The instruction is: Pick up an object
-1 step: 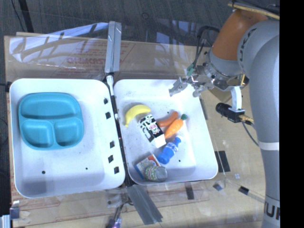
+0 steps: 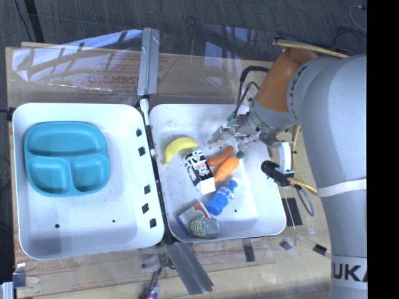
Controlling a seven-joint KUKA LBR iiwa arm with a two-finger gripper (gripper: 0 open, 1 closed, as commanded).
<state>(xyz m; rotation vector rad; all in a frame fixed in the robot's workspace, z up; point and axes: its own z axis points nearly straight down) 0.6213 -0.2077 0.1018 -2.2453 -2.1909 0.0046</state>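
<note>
— Two white bins sit side by side on the bench. What is in the left bin (image 2: 37, 242)?

— A blue divided tray (image 2: 66, 157), with three compartments, lying toward the bin's upper left.

— And the right bin (image 2: 268, 220)?

— A cluster of small things near its middle. A yellow banana (image 2: 178, 148) lies nearest the divider. Just beside it is a black-and-white carton (image 2: 199, 169), touching an orange carrot (image 2: 224, 166). Below them lies a blue bottle (image 2: 221, 198), and lower still a tilted can (image 2: 201, 223) near the bin's front wall.

— Where is the gripper?

— The gripper (image 2: 235, 131) hangs over the upper part of the right bin, above and just to the right of the carrot's far end. The grey arm (image 2: 330, 142) with its orange band (image 2: 278, 80) reaches in from the right.

— Is it holding anything?

— Nothing is visible between the fingers. The metal parts blur against the white bin, so I cannot tell whether they are spread or closed. All the objects rest on the bin floor.
</note>
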